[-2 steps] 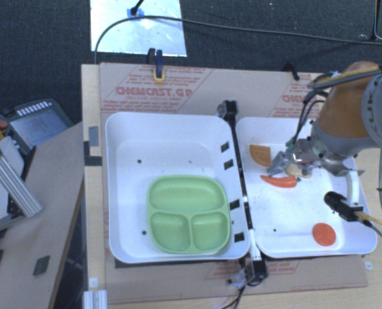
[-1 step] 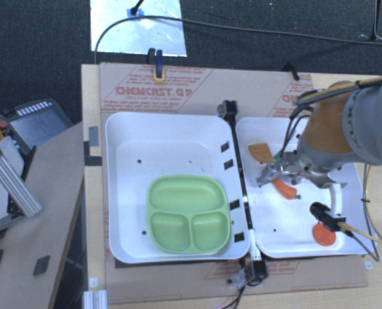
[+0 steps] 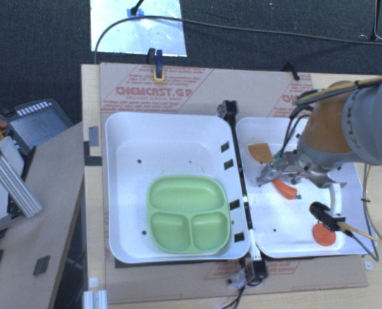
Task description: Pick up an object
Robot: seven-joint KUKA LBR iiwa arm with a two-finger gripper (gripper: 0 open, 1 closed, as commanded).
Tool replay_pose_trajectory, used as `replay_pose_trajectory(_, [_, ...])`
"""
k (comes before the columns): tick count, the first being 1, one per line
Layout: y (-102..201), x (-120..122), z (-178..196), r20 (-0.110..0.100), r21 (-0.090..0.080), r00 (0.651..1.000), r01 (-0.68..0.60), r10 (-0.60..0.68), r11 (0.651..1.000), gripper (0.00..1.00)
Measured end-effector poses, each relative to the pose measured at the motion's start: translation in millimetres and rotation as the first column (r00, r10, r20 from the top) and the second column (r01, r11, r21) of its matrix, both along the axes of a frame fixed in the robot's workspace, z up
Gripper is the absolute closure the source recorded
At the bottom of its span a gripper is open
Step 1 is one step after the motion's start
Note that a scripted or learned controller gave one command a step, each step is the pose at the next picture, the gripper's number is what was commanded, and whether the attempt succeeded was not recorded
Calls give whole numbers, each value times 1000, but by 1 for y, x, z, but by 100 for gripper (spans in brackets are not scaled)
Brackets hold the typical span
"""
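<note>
Pincer point(image 3: 268, 174) over right bin point(image 3: 274, 240) — carrot point(image 3: 285, 188) beside; green tray point(image 3: 188, 214) left

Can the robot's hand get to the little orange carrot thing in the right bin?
Probably yes. The hand hangs right by the carrot-like piece in the right bin, and nothing lies on top of it.
</note>
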State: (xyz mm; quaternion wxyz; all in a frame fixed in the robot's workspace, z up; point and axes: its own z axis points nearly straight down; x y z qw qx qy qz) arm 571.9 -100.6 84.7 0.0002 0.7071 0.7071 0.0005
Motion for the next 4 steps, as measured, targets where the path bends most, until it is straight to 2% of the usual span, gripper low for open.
replay_pose_trajectory(1, [0,1,11,2,0,1000,0,0,1000,100])
replay_pose_trajectory(2, [7,7,71,6,-1,1000,-5,5,1000,100])
replay_pose_trajectory(3, [9,4,135,7,-1,1000,-5,5,1000,100])
replay_pose_trajectory(4, [9,5,147,2,-1,1000,-5,5,1000,100])
